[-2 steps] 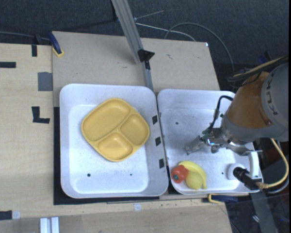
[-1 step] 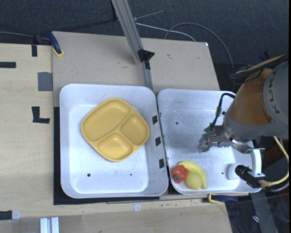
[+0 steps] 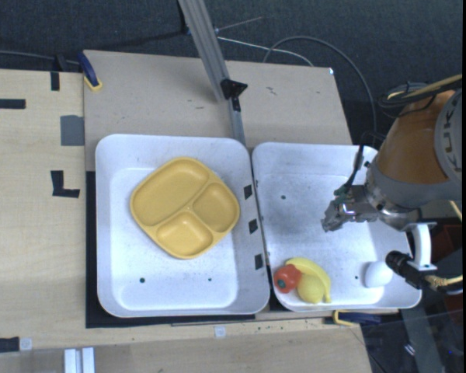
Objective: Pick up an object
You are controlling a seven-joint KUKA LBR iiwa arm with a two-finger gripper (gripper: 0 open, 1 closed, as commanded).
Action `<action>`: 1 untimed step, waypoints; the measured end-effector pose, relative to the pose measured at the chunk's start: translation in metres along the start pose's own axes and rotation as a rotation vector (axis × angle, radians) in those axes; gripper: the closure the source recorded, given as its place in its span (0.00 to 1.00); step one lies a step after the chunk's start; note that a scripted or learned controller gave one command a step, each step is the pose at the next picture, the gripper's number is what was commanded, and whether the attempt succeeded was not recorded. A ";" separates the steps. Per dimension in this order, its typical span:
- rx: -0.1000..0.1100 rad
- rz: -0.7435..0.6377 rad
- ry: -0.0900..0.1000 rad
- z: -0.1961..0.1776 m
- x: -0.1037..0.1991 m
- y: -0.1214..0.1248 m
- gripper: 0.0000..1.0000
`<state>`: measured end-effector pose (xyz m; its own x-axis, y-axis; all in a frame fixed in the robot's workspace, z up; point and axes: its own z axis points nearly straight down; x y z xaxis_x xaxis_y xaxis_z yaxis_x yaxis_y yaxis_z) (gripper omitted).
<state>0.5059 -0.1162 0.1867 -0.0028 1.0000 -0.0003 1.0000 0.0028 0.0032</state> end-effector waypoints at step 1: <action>0.001 0.001 0.000 -0.037 0.000 0.001 1.00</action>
